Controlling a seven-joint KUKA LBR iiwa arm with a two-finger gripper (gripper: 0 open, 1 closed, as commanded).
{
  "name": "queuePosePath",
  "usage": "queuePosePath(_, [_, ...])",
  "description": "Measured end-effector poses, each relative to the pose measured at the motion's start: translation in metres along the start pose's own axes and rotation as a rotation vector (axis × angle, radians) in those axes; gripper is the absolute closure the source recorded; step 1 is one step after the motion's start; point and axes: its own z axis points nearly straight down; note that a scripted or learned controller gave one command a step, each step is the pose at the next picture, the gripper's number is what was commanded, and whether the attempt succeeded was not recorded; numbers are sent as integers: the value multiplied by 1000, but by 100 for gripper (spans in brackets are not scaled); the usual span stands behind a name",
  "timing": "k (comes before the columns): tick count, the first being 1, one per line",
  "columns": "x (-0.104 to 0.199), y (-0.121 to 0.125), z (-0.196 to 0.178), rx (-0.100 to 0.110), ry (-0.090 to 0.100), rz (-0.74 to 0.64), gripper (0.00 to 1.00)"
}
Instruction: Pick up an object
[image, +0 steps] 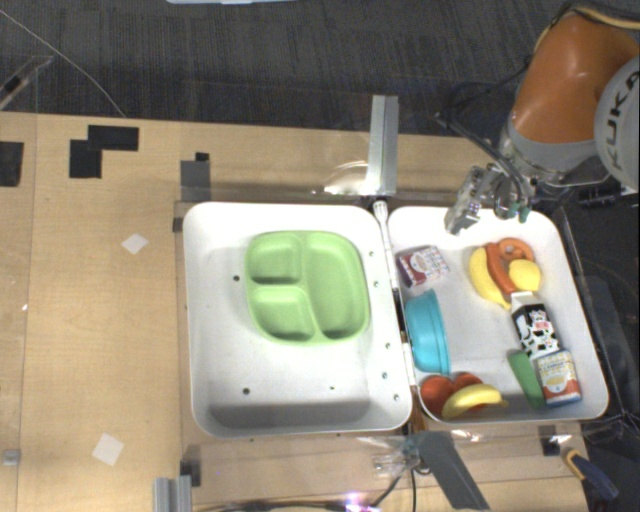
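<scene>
While hung over the right bin's far edge: gripper, at the end of the grey arm with its orange band, reaching in from the right.
Finger state: cannot tell, too small and blurred; nothing seen between them.
Left bin: holds a green tray with three compartments, lying flat near the middle.
Right bin: holds all the loose things.
Far left of right bin: small packet, near the gripper but apart from it.
Left wall of right bin: blue bowl, tipped on edge against the wall.
Far right of right bin: banana touching a red-and-yellow toy.
Right side: black-and-white carton, then a green-and-orange box just beside it.
Near corner: second banana lying on a red fruit.
</scene>
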Motion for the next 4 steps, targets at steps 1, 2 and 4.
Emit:
queuePosePath(1, [-1, 0, -9, 0, -2, -3, 100])
queuePosePath(2, [-3, 2, -22, -2, -13, -7, 100])
queuePosePath(4, [27, -39, 124, 4, 11, 62, 0])
